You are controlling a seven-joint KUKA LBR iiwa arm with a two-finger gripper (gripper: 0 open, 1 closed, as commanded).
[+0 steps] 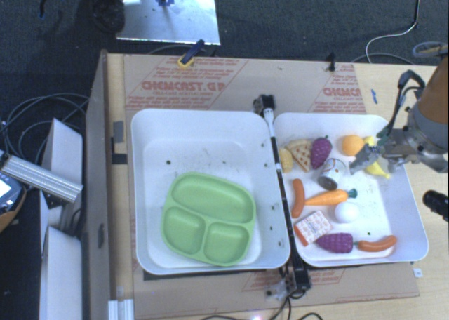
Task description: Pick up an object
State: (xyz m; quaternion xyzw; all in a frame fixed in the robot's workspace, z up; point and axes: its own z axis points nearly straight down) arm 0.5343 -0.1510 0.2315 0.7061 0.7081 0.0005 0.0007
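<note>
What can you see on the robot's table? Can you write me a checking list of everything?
Surface: brown bench bearing two white bins side by side, left bin and right bin.
Job's things: in the right bin, an orange ball, carrot, white egg, two purple grape bunches, two sausages, a waffle piece.
Clutter: green divided plate in the left bin.
Grippers: gripper low over the right bin's far side, near the orange ball; a hold cannot be told.
Cables: loops on the floor at left and top right.
Surroundings: dark carpet, metal plate beyond the bench.
</note>
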